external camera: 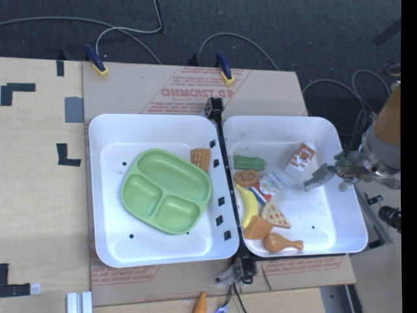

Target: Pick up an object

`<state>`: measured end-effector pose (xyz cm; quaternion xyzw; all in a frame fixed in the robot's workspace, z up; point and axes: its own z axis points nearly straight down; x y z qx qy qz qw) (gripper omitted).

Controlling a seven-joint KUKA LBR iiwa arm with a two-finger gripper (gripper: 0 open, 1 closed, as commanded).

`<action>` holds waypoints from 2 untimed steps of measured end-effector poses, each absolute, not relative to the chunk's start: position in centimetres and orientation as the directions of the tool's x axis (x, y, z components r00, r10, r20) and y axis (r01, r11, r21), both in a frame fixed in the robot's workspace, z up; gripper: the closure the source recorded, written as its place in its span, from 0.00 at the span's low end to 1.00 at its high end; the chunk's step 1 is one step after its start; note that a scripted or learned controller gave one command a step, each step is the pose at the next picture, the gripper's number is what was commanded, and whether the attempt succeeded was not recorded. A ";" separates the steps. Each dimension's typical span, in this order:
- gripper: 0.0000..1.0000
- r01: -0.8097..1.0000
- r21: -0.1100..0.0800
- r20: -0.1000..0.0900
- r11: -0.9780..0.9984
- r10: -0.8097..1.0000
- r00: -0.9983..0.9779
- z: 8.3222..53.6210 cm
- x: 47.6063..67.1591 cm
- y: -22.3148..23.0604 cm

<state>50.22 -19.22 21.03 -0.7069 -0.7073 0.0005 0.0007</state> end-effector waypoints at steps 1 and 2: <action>0.00 1.000 0.008 -0.001 0.001 1.000 -0.001 8.9 49.3 -13.5; 0.00 1.000 0.000 0.000 0.002 1.000 -0.002 9.2 56.8 -10.9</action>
